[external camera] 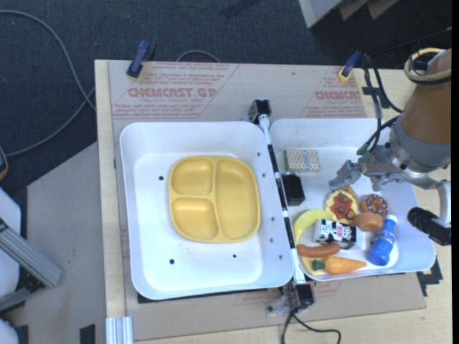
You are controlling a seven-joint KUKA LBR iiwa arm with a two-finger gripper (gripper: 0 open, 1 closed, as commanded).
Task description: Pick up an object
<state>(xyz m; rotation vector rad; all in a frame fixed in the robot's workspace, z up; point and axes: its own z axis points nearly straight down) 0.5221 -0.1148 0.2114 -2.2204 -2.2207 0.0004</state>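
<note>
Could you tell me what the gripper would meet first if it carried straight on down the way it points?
Probably the pizza slice toy right below the gripper, though depth is hard to judge from this slanted view.

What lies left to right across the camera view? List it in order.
Yellow divided plate → black block → banana → pizza slice toy → blue bottle → claw.
</note>
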